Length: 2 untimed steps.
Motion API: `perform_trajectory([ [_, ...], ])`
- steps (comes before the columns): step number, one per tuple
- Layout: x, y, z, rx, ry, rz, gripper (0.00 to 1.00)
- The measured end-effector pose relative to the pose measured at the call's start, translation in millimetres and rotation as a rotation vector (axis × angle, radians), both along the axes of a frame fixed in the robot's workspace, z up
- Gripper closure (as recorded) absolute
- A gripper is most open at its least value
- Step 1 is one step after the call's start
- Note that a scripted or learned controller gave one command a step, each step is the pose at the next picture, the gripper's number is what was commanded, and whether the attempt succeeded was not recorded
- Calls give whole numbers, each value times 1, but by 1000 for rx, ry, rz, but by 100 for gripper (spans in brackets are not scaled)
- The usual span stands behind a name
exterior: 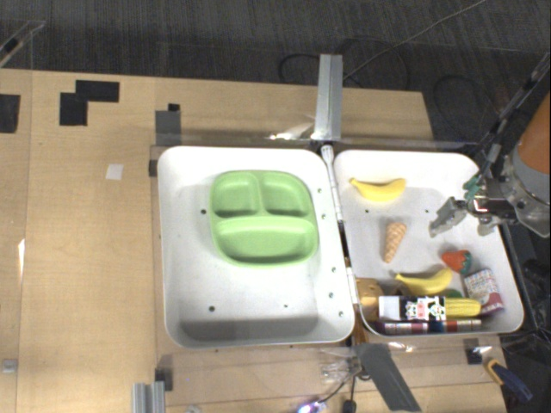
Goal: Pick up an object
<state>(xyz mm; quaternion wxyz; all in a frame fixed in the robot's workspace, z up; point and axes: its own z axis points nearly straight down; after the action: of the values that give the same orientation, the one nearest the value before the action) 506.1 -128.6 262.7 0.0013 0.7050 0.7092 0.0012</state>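
Observation:
The right bin [430, 163] holds several toy items. A yellow banana [377, 188] lies near its far left corner, with an ice cream cone [393, 240] below it. Along the near side are a second banana [424, 281], a red strawberry [456, 260], a small can [480, 287], and a dark box with a yellow piece [428, 308]. My gripper [463, 224] hangs over the right part of this bin, just above the strawberry. It is open, with nothing between its fingers [445, 214].
The left bin [185, 256] carries a green divided plate [262, 215]. A metal post [330, 93] stands behind the wall between the bins. The arm [529, 175] comes in over the right bin's right rim.

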Motion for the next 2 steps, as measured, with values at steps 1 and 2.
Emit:
perform_trajectory([
  [1, 37, 17, -102, 0, 1, 79, 0],
  [2, 65, 20, -171, -3, -11, 327, 0],
])
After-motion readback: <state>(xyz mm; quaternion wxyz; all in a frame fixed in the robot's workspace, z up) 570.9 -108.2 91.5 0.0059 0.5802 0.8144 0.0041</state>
